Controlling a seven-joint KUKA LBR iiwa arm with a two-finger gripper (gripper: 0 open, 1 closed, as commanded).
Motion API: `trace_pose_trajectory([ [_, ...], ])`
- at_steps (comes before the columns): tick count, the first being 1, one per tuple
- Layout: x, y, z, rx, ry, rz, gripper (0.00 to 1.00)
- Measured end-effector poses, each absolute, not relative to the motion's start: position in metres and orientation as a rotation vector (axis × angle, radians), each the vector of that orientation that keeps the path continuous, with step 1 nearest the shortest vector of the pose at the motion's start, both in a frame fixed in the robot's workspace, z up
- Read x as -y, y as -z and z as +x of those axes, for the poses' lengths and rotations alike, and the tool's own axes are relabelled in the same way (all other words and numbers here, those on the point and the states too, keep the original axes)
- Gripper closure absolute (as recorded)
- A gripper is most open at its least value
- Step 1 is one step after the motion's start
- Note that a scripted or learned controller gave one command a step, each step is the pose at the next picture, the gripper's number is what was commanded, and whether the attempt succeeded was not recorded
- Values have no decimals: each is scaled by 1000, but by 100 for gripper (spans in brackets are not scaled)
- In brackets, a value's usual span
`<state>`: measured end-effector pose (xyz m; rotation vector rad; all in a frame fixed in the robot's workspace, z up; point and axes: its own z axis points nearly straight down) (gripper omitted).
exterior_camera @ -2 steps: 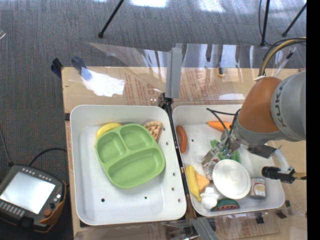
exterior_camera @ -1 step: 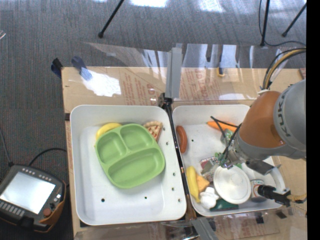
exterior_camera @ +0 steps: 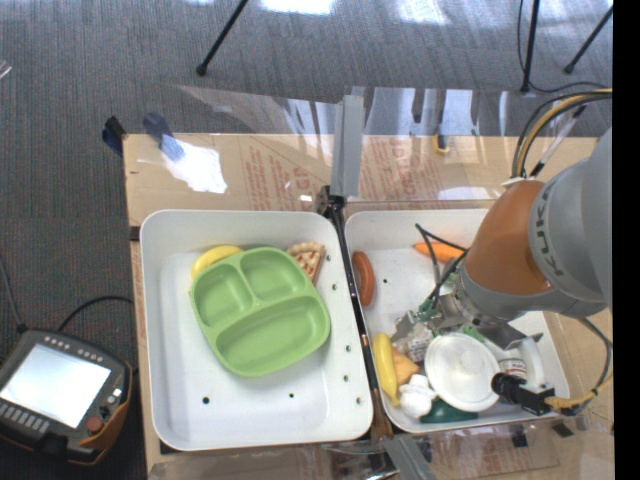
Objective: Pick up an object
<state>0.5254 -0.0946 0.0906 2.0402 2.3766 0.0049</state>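
Observation:
My gripper [exterior_camera: 415, 330] is low in the right bin [exterior_camera: 400, 230], over a cluster of small items near the bin's middle. Its tips are lost among the clutter. A yellow banana [exterior_camera: 384, 364] lies just left of it, with an orange piece [exterior_camera: 404, 370] beside that. White lumps [exterior_camera: 416, 398] sit at the bin's front. A brown sausage [exterior_camera: 363, 276] lies along the bin's left wall. An orange carrot [exterior_camera: 441, 251] rests further back. A white round dish [exterior_camera: 463, 369] sits just right of the gripper.
The left bin [exterior_camera: 170, 368] holds a green divided plate [exterior_camera: 262, 310], with a yellow fruit [exterior_camera: 213, 258] and a waffle-like slice [exterior_camera: 309, 259] tucked behind it. The arm's orange band [exterior_camera: 510, 248] covers the right bin's right half. A tablet controller [exterior_camera: 60, 388] lies on the floor at left.

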Motion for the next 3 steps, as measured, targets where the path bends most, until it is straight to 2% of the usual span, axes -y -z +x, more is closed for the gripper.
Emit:
trace_pose_trajectory([
  [1, 96, -103, 527, -2377, -10, 2038, 100],
  [2, 32, -227, 577, -2362, -14, 2059, 100],
  [3, 104, -178, 583, -2631, 5, 1725, 100],
])
